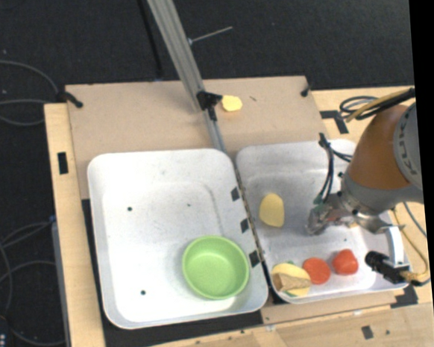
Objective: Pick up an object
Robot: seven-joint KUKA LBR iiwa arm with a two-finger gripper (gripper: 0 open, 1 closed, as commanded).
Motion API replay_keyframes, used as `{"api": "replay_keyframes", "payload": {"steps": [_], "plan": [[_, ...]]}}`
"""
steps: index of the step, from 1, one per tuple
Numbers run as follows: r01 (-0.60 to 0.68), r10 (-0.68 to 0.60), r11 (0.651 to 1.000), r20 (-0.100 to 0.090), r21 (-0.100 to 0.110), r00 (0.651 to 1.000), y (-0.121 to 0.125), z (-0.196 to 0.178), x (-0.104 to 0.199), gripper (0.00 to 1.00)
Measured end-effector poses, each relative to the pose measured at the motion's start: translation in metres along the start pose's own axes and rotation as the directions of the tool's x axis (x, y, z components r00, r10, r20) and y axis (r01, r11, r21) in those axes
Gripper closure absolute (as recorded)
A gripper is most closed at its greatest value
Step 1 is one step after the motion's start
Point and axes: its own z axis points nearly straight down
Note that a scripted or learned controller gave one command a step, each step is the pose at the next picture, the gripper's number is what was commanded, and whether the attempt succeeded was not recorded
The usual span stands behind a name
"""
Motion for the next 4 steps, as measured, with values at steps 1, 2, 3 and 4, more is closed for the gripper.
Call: {"api": "replay_keyframes", "payload": {"steps": [1,2,3,4], "plan": [[0.009,-0.009,1.000,0.001,-0.004,1.000,0.007,-0.063,0.003,1.00],[0.010,-0.010,1.000,0.000,-0.001,1.000,0.009,-0.095,0.002,1.00],[0.013,-0.013,1.000,-0.002,0.003,1.000,0.017,-0.091,0.050,1.00],[0.014,-0.014,1.000,-0.002,0.002,1.000,0.035,-0.099,0.098,1.00]]}}
